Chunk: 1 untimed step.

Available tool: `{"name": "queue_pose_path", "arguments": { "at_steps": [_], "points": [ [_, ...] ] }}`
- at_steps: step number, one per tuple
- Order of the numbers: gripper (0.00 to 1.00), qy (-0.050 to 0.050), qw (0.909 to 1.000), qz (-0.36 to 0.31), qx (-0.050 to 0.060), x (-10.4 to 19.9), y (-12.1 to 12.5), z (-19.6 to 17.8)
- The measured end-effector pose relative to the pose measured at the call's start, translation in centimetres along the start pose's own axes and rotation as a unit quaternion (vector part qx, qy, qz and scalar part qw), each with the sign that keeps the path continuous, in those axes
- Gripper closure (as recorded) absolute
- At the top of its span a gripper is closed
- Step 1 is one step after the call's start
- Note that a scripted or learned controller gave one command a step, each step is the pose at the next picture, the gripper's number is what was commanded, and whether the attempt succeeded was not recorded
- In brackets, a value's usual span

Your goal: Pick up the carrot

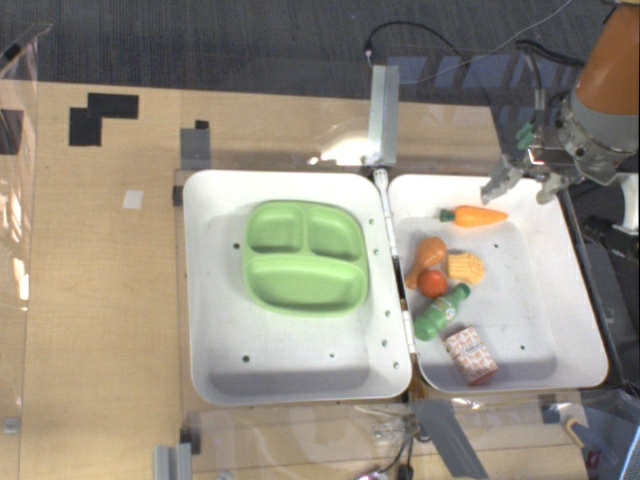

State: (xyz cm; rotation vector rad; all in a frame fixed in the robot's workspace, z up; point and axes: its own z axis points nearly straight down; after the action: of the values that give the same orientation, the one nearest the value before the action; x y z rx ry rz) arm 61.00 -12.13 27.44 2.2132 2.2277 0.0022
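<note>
the desk (100,298) has two white bins. the right bin (560,298) holds the carrot (476,217) near its back edge, lying flat. the claw (522,182) hangs wide open just above it, holding nothing. it should go down over the carrot's fat middle, then squeeze.

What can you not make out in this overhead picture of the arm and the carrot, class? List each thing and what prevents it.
- Arm: cut off by the top and right edges of the camera view.
- Red ball-shaped item: too small to identify, partly covered by the orange piece beside it.
- Packet: its label print is too small to read.
- Green bottle: its upper end is tucked under the pile.
</note>
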Motion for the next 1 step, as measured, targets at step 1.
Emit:
{"name": "queue_pose_path", "arguments": {
  "at_steps": [1],
  "points": [
    [0.00, 0.000, 0.9998, -0.018, 0.000, -3.51, 4.16, 9.44]
  ]
}}
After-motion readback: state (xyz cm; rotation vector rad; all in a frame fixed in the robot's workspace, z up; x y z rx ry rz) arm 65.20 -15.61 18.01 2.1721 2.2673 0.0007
